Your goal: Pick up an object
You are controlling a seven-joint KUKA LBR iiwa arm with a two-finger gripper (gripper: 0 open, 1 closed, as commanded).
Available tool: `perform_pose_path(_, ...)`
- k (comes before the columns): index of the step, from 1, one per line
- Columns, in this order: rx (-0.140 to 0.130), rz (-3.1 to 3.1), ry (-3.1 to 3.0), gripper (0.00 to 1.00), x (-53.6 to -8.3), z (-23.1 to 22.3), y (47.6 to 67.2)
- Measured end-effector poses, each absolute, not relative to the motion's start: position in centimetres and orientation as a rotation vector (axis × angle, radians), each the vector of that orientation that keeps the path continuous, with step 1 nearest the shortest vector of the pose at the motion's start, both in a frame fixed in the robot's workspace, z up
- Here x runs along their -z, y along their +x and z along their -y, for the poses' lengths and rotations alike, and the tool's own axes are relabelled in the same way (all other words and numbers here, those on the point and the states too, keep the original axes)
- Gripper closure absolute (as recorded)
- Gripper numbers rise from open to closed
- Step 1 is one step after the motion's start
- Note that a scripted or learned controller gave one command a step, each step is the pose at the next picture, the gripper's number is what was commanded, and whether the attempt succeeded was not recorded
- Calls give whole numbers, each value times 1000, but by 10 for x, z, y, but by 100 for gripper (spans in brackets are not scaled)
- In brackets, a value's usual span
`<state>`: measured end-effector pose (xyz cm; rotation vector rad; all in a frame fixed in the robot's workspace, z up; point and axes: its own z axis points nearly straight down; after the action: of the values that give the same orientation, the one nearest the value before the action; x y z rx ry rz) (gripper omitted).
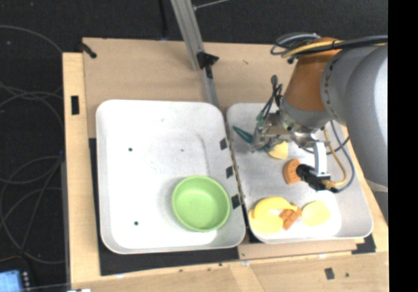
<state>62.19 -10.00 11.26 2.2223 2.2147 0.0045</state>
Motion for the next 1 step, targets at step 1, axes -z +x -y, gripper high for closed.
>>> perform_pose_path(1, -9, -2221, 2214, 100, -177, 97, 627)
